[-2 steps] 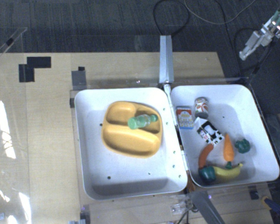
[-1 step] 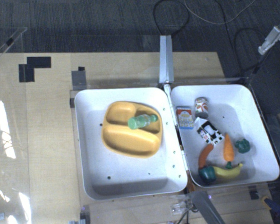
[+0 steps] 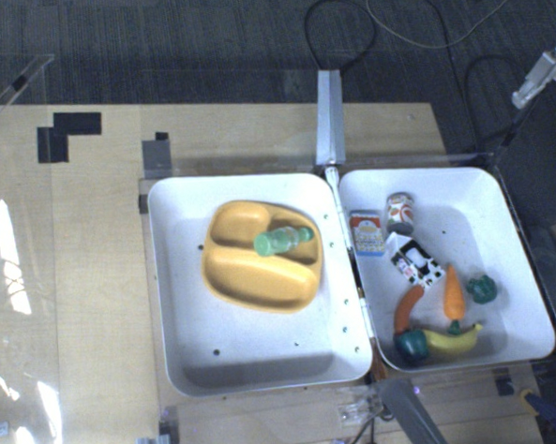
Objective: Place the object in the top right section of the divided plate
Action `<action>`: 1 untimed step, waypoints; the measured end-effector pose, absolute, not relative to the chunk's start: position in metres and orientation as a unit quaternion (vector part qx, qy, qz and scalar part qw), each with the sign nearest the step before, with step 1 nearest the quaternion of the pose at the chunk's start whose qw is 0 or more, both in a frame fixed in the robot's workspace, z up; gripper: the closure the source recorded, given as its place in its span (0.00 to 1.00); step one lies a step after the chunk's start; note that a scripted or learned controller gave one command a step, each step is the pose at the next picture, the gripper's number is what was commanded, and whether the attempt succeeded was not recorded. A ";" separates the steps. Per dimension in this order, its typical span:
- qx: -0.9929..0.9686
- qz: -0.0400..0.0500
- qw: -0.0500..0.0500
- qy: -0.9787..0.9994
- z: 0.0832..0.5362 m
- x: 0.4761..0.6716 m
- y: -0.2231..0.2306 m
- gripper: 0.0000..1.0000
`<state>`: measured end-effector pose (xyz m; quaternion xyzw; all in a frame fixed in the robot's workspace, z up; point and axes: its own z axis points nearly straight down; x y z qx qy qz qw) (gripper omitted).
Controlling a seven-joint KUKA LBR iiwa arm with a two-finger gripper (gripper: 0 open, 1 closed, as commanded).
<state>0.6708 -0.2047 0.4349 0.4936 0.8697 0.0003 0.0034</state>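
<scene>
A pale wooden bench [image 3: 95, 303] carries two shallow white bins side by side, their inner rims touching; the left bin [image 3: 187, 344] sits near the bench's middle, the right bin [image 3: 514, 249] toward its right end. A grey metal bar [image 3: 329, 119] lies on the bench above the seam between the bins; black patches [image 3: 64, 134] mark the bench's upper left, and a small dark block [image 3: 157, 156] stands just above the left bin's corner.
</scene>
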 end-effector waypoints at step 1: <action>0.490 0.001 0.007 0.871 0.446 0.674 -0.203 1.00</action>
